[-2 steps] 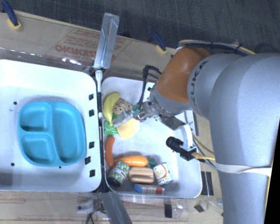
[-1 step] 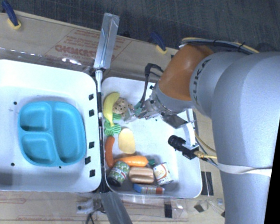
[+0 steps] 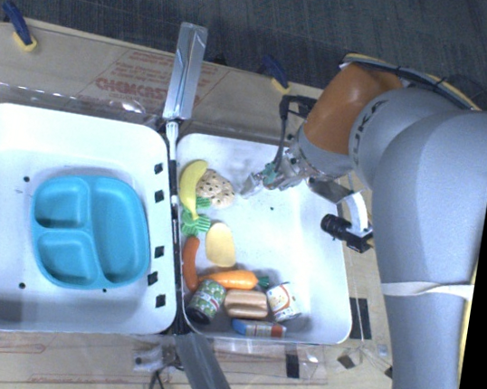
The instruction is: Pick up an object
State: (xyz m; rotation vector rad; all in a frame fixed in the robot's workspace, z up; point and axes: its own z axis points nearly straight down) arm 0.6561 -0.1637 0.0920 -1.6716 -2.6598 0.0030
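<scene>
The arm (image 3: 425, 264), grey and bulky, lies nearest the camera and is seen reaching in from the right, its orange band (image 3: 343, 113) standing above the wrist. The gripper (image 3: 262, 179) is lowered into the upper part of the right bin (image 3: 331, 276), just beside a cookie (image 3: 217, 189) and a banana (image 3: 190, 185). Whether the gripper is spread or closed cannot be told, and nothing can be made out in its grasp.

The things to be picked are crowded along the left wall and lower edge of the right bin: the banana and cookie at the top, a green leafy piece (image 3: 193, 223) below them, a carrot (image 3: 189, 263), a pale yellow lemon (image 3: 221, 246), an orange sausage (image 3: 230, 279), a hot dog bun (image 3: 246, 304), two small cans (image 3: 206, 300) (image 3: 283, 302) and a marker (image 3: 257, 329). In the left bin (image 3: 1, 160) a blue divided tray (image 3: 89, 231) is laid, well apart from the gripper.

Several risks are judged from here. The cookie is flat and rests against the banana, so it could be pushed aside rather than gripped, or both could be nudged toward the bin wall. If the descent lands on bare floor between the cookie and the wrist, nothing would be caught. Because the toys touch one another, a neighbour could be dragged along or knocked loose on lifting.
</scene>
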